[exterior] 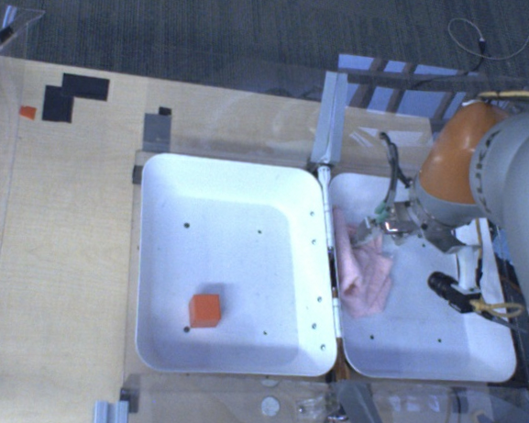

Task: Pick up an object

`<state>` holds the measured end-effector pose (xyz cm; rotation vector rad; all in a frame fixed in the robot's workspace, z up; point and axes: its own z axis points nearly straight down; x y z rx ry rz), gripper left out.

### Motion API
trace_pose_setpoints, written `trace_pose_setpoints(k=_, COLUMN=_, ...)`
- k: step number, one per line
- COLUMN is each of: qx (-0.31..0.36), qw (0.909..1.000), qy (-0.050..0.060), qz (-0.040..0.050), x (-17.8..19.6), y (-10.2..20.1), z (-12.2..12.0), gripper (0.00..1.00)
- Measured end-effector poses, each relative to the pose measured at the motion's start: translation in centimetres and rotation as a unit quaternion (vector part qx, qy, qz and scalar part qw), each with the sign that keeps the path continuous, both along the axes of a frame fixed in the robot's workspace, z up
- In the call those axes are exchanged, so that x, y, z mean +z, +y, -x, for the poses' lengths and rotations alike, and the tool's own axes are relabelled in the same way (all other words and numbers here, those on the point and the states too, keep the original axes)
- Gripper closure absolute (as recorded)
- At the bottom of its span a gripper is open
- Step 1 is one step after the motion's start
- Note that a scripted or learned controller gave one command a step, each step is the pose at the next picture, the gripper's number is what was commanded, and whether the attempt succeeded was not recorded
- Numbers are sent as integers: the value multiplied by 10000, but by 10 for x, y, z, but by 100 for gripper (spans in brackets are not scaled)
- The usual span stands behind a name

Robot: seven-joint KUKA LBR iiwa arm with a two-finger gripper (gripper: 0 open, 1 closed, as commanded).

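A grey robot arm (516, 173) with an orange band (453, 163) above the wrist reaches in from the right over a pale wooden table (58, 262) that carries two shallow white bins side by side. Its claw (385, 222) hangs low over the right bin (436, 350), at the upper end of a crumpled pink cloth (362, 272) that lies along that bin's left wall, just beside the divide between the two bins. The claw's tip sits right at the cloth's top edge, but the slanted overhead view is too small and cluttered there to show whether the claw is spread or closed, or whether any fabric is caught in it; I cannot tell. A black cable fitting (449, 291) and loose wiring trail below the wrist, over the bin's bare floor. In the left bin (238, 194), well apart from the arm, a small orange block (205, 310) rests alone near the lower left corner. On the table's far left, black L-shaped markings (72, 95) and a small orange square (27, 112) lie flat on the wood.
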<state>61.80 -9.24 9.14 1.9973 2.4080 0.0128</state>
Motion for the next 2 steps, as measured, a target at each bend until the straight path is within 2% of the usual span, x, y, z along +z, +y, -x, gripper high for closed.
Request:
trace_pose_setpoints(k=1, qx=40, qw=10000, qy=-38, qz=-6, x=13, y=3, z=-3, gripper=100)
trace_pose_setpoints(k=2, qx=1282, qw=9917, qy=16, qz=16, x=96, y=21, z=-53, gripper=100)
